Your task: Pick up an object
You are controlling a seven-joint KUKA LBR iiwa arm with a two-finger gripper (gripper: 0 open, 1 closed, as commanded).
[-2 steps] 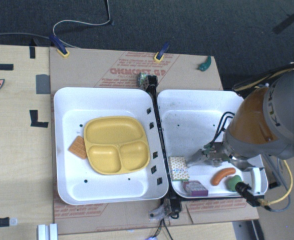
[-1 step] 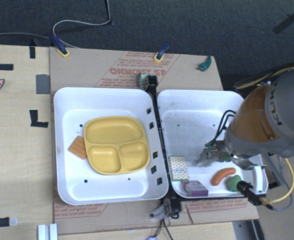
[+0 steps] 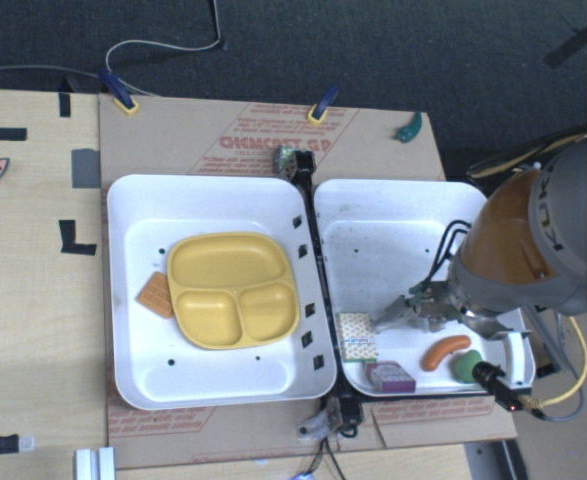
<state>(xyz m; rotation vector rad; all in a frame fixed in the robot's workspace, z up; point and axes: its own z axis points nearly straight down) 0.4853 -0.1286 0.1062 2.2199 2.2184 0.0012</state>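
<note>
The right bin point(image 3: 393, 203) holds a small patterned square pad point(image 3: 357, 336) at its front left. A purple and grey block point(image 3: 390, 376) lies by the front wall. An orange sausage-shaped piece point(image 3: 445, 352) and a green piece point(image 3: 465, 366) sit further right. My gripper point(image 3: 385, 316) hangs low over the right bin's floor, just right of and behind the patterned pad, pointing left. Nothing shows in its grasp. The grey arm with its orange band point(image 3: 513, 233) covers the bin's right side.
The left bin point(image 3: 133, 268) holds a yellow divided plate point(image 3: 235, 290) with a tan cracker-like square point(image 3: 155, 294) tucked at its left edge. A black divider point(image 3: 311, 268) runs between the bins. Cables trail at the right and front of the bench.
</note>
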